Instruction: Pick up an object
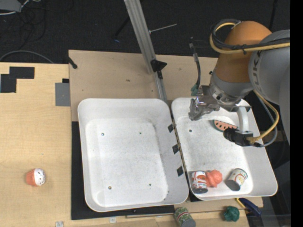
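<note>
Hovering over right white bin (265,174), metal two-finger gripper (196,111) hangs above bare floor, finger state unreadable; red-white can (199,181), pink lump (214,177), tipped tin (236,178) sit clustered at near edge.

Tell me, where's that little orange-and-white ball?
The orange-and-white ball lies outside both bins, on the wooden bench at the view's lower left, left of the left bin.

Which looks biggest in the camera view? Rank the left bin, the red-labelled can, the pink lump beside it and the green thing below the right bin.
1. Shallow white left bin
2. Red-labelled can
3. Pink lump and green thing: too alike to rank.
</note>
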Robot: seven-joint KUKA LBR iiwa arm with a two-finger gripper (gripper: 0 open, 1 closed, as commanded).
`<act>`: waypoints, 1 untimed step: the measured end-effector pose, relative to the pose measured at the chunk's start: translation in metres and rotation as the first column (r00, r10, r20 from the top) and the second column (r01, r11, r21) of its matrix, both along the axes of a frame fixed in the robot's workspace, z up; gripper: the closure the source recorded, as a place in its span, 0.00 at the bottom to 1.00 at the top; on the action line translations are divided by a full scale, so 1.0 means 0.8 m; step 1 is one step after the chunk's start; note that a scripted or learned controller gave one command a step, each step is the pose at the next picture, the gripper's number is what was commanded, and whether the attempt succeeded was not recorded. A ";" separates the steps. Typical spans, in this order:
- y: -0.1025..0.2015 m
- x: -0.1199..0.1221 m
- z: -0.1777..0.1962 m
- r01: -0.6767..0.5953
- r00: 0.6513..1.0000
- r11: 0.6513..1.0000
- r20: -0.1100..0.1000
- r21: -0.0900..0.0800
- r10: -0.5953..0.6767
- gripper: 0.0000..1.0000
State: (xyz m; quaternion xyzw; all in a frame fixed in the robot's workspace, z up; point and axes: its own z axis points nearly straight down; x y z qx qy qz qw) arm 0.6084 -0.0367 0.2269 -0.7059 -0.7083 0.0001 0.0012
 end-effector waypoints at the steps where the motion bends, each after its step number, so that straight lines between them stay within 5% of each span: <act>1: 0.072 0.025 0.007 -0.001 1.000 1.000 0.001 0.001 0.001 1.00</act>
